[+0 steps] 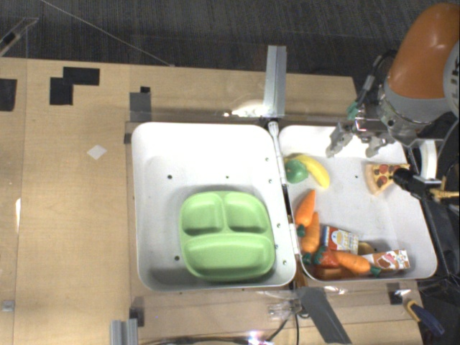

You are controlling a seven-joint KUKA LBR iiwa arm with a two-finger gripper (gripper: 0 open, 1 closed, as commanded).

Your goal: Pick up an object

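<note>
My gripper (354, 147) hangs open over the back of the right bin (402, 218), its two grey fingers spread with nothing between them. A yellow banana (314, 169) lies just below and left of it, beside a green toy vegetable (294, 170). A pizza slice (379, 177) lies to the gripper's lower right. Two carrots (307, 220) lie along the bin's left wall. At the front of the bin are a small carton (339, 238), another carrot (351, 262) and a red and white box (390, 261).
The left bin (154, 192) holds a green divided tray (226, 233). A metal post (275, 81) rises behind the wall between the two bins. The arm's orange band (429, 52) and black cables crowd the right side.
</note>
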